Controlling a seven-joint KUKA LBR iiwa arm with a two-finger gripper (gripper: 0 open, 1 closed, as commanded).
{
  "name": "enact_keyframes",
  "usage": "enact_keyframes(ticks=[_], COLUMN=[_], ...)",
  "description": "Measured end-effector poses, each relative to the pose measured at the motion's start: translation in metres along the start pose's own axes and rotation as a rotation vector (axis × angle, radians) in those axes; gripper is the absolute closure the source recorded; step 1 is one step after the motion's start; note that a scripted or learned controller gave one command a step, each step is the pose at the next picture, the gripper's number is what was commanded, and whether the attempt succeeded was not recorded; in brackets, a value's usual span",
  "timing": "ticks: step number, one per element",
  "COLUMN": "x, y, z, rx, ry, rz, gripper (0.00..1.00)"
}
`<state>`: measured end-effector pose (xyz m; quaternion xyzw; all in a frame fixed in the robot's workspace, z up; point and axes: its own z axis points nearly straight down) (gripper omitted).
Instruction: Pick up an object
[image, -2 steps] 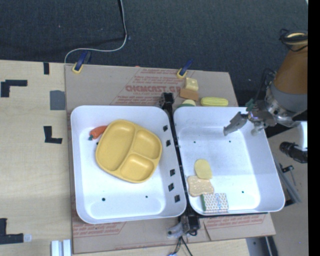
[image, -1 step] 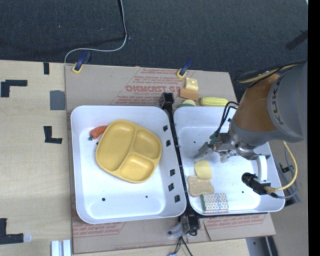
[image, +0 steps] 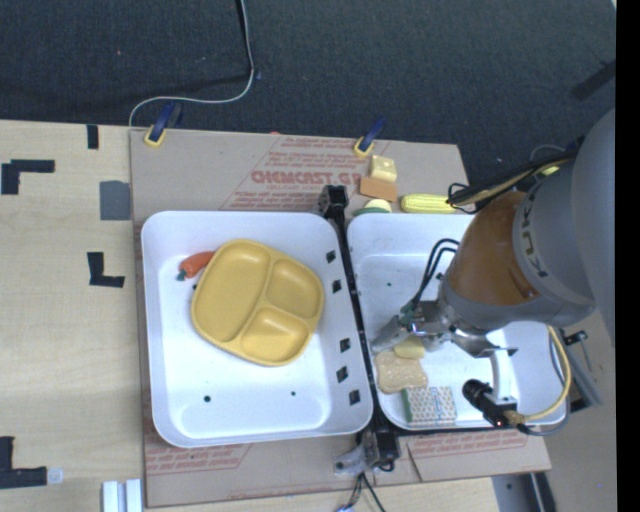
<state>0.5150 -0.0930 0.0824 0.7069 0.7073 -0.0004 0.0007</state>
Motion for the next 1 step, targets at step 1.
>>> enact_keyframes(ticks=[1], x=[-0.0013], y=[0.0018], z=[-0.0132], rx=[-0.001], ry=[0.001], rz=[0.001], gripper=[1.0])
